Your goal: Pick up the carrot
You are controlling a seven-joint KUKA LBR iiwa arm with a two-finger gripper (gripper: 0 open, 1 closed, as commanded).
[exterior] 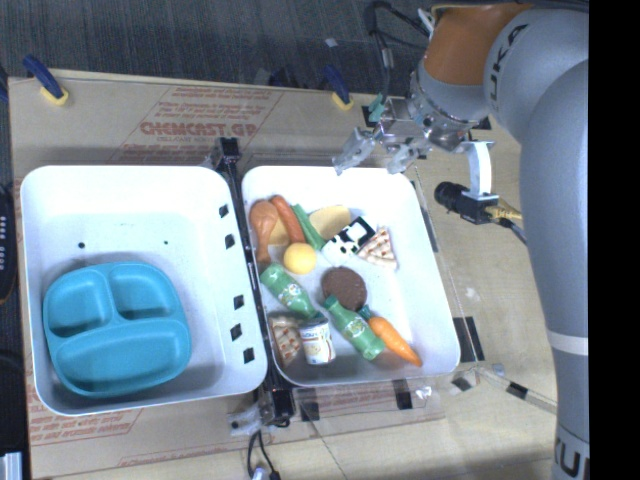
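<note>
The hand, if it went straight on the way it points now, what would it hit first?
Probably the right bin's far rim: the hand hangs above that edge, pointing down and left. Depth is unclear from one view.

Orange carrot (393,337), green bottle (355,330), yellow lemon (299,259), blue tray (116,325), white bins (130,193).

We looked down on what was probably a robotics lab: a grey arm (540,108) over a bench (200,118) covered in printed protective paper, blue clamps (47,80) at its far edge, two white bins (130,183) of toy food.
</note>
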